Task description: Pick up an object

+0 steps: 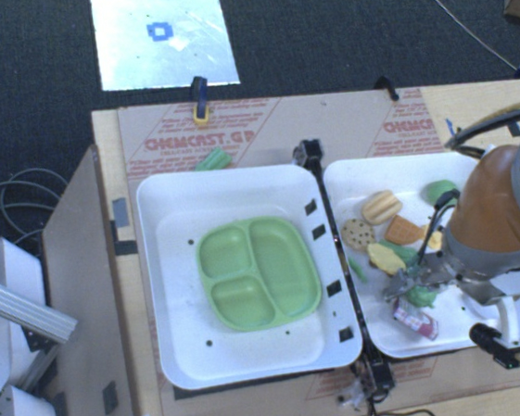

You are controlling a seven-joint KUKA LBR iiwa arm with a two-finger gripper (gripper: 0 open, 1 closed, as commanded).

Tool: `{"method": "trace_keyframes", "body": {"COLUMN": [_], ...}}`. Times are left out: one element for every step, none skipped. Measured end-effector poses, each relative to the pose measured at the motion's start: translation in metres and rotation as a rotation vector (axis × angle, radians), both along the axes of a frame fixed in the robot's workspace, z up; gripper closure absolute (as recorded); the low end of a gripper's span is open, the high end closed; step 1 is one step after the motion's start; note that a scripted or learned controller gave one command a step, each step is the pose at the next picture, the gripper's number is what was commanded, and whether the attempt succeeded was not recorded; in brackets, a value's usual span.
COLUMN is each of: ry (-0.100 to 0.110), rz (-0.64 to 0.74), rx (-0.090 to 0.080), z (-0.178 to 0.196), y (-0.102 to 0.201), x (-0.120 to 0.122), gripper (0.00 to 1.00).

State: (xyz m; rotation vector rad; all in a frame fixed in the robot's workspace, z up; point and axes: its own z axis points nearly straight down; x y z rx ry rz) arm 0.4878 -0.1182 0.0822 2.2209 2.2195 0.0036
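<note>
We see two white bins side by side on the tabletop (126,264); the left bin (163,213) holds a green plate (258,272) lying flat in its middle, out of the way; the right bin (350,178) holds the toy food (381,207) piled close together, so the arm (497,203) leans in low over it; the jaws (408,281) sit down among the toys; we cannot tell how the jaws stand or whether they hold anything.

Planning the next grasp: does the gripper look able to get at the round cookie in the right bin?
Probably yes: the cookie lies uncovered near the divider, and the gripper hovers close by.
</note>
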Motion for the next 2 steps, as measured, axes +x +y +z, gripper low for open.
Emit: {"method": "trace_keyframes", "body": {"ry": [-0.001, -0.008], "rz": [0.002, 0.013], "rx": [0.000, 0.003], "z": [0.013, 0.107], "y": [0.000, 0.078], "x": [0.000, 0.008], "gripper": [1.00, 1.00]}}
